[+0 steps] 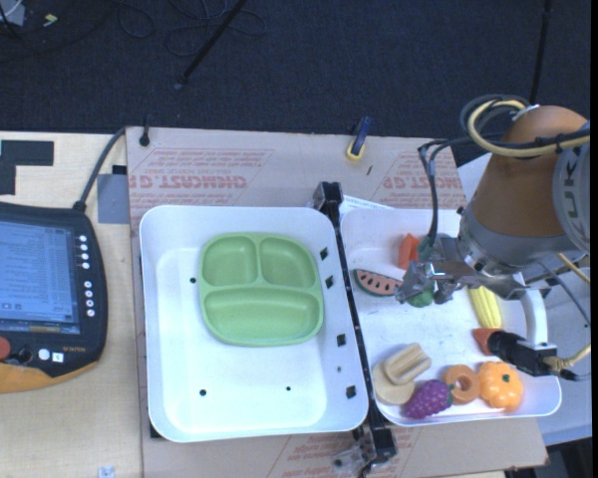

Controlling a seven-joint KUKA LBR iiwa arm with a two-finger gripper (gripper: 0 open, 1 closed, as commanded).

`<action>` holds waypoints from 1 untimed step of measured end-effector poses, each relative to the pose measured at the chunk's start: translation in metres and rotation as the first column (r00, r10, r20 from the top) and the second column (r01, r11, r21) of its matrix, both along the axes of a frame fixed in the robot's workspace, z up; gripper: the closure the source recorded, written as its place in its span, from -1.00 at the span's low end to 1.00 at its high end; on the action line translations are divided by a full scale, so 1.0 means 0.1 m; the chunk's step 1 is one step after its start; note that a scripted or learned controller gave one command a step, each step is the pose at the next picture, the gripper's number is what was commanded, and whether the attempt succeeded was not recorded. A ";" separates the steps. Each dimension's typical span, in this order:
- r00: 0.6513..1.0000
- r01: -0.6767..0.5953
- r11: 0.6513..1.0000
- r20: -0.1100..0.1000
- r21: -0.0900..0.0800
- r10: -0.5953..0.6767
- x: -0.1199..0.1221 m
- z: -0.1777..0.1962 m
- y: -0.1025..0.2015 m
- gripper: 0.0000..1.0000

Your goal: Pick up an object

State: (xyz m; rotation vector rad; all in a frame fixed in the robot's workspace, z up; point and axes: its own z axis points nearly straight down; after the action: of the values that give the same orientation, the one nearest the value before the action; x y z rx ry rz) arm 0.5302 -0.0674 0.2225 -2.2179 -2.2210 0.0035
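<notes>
The gripper [420,289] is being held low in the right bin [379,229], beside a watermelon slice [375,283]; whether its jaws are open or closed cannot be told

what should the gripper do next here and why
Probably ease straight down and close. The gripper hangs low in the right bin, over a small green object, with the watermelon slice just to its left. No toy shows between its fingers, so nothing is picked up yet.
</notes>
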 end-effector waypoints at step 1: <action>1.000 -0.001 1.000 0.002 0.000 0.001 -0.10 0.15 0.06 1.00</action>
State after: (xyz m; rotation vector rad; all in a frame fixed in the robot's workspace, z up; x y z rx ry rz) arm 0.5204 -0.0616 0.2375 -2.2178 -2.2225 0.0010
